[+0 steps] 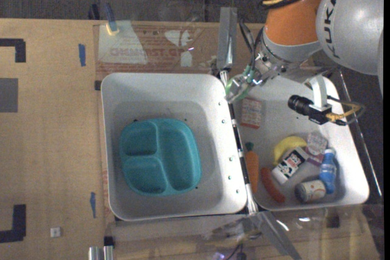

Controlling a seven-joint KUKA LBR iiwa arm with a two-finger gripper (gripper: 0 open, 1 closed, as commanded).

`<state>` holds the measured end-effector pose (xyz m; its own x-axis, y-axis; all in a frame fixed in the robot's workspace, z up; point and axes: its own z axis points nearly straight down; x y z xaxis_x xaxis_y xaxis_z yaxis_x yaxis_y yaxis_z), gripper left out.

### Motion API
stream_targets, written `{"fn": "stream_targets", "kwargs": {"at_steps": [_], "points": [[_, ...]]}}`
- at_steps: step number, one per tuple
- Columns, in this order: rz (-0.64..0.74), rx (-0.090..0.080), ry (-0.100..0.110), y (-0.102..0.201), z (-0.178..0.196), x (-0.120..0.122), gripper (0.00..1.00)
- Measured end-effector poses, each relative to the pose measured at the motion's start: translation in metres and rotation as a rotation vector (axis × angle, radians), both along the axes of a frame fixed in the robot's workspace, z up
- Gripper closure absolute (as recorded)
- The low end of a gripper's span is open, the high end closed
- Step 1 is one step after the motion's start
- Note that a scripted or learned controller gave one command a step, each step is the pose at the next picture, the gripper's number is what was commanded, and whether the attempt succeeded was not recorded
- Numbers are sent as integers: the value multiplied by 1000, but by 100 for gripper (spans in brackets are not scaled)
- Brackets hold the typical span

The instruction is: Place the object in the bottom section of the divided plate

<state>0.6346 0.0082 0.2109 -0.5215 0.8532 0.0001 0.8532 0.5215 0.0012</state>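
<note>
While the gripper (239, 89) hangs over the bins' shared wall, finger state indeterminate, the divided plate (159, 156) lies lower left; carrot (252, 168) and other items sit below it.

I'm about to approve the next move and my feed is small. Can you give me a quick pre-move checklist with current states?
1. Plate in the left bin, lying flat: ok.
2. Plate's sections bare, nothing in them: ok.
3. Object held: cannot tell. Something greenish sits at the gripper, but the view is too blurred to name it or confirm a hold.
4. Gripper over the plate: not ok. It is by the divider at the top of the right bin.
5. Other items (carrot, bottle, can) lie low in the right bin, apart from the gripper: ok.
</note>
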Motion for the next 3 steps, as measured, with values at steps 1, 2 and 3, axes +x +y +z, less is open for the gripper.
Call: {"fn": "stream_targets", "kwargs": {"at_steps": [1,2,3], "points": [[97,0,-2,105,-4,-64,100],[-81,-1,3,142,38,-124,100],[-83,0,2,141,38,-124,0]]}}
